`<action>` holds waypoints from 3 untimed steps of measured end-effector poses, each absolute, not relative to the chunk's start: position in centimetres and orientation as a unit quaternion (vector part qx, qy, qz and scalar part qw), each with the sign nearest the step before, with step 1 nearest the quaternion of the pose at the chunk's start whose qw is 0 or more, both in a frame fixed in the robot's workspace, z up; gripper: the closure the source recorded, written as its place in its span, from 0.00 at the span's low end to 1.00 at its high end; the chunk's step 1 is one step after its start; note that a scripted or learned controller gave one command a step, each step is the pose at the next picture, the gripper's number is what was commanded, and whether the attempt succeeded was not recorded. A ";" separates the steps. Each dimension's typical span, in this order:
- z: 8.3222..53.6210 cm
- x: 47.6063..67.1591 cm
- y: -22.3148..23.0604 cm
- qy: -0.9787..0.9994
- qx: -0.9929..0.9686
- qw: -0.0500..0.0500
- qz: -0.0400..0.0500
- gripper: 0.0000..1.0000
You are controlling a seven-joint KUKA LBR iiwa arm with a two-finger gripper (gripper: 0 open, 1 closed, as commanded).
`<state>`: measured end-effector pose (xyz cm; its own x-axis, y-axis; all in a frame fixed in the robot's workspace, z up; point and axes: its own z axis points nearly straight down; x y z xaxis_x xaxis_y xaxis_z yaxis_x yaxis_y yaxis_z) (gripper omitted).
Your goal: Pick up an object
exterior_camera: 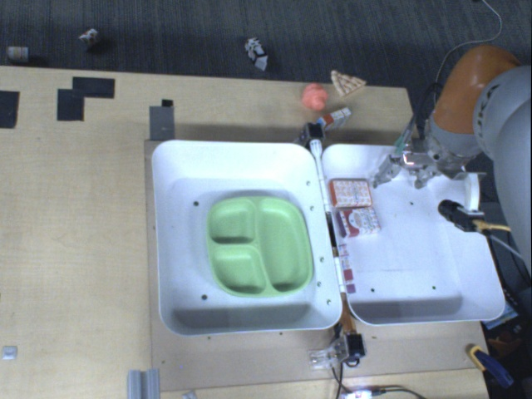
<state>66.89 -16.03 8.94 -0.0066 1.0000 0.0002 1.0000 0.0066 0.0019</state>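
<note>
Tool (401, 171) above right bin (432, 293), upper edge, grip state impossible to tell | red-patterned packets (352, 204) by divider | green sectioned tray (258, 244) in left bin (170, 248)

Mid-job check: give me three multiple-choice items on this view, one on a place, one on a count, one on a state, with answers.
1. Where is the green tray?
A. left bin
B. right bin
C. on the bench

2. How many compartments does the tray have?
A. two
B. three
C. five

3. What is between the claw's fingers?
A. the red packet
B. the orange ball
C. nothing visible

Answers: 1 A, it lies flat in the left bin. 2 B, two small and one long. 3 C, the claw hangs over the right bin's far edge, apart from the packet.
</note>
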 end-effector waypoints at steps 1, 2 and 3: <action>10.2 67.1 -16.0 0.710 0.704 0.003 0.002 1.00; 10.1 67.1 -16.0 0.711 0.703 0.003 0.002 0.00; 8.6 61.3 -13.4 0.708 0.706 0.002 0.001 0.00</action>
<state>61.32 -13.42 8.57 -0.0021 1.0000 -0.0005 1.0000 0.0021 0.0046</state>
